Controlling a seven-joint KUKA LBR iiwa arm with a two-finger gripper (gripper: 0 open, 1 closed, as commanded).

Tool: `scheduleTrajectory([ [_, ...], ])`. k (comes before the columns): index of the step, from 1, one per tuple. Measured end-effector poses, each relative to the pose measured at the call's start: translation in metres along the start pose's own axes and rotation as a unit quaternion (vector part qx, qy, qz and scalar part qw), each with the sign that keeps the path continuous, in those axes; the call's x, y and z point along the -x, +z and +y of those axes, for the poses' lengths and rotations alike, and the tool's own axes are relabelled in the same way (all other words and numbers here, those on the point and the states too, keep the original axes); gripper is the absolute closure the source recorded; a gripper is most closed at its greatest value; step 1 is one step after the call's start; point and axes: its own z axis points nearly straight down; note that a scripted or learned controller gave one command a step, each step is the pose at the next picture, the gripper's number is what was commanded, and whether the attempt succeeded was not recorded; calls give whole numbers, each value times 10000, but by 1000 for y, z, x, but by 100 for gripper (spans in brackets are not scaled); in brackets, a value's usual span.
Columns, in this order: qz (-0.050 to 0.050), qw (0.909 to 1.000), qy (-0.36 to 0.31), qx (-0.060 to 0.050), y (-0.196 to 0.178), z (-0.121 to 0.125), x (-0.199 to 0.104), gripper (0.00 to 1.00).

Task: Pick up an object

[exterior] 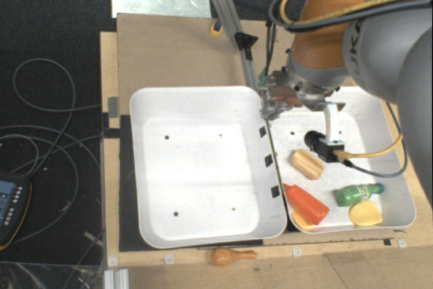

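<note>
reaching in from the right: grey arm (399,30), its bulky upper link crossing the view's top right corner, then the orange band (328,17) bulging just above the wrist. bent steeply down from there, wrist pointing almost straight at the bench (169,51). gripper (274,103) low at the far left corner of the right bin (369,122), just beside the wall it shares with the left bin (196,159) and close to the far rim. open or closed: cannot tell, the tip being small, muddled against the white and partly tucked under the wrist.

things to pick, all in the right bin, toward the view's lower edge and apart from the gripper:
- tan cylinder (306,164), on its side about mid-bin, near the dividing wall, nearest of the four to the gripper.
- orange-red piece (306,204), lying slanted in the near left corner, just below the tan cylinder in the view.
- green bottle (356,193), on its side, lengthwise left to right, beside the orange-red piece.
- yellow rounded piece (366,214), just below the green bottle, by the near rim; touching it or not, cannot tell.

outside both bins, on the bench's near edge: small brown pear-shaped thing (233,255), lying on its side just in front of the left bin.
</note>
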Motion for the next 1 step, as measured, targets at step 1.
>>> scheduleTrajectory([
  [1,1,10000,2,8,8,-8,-49,100],
])
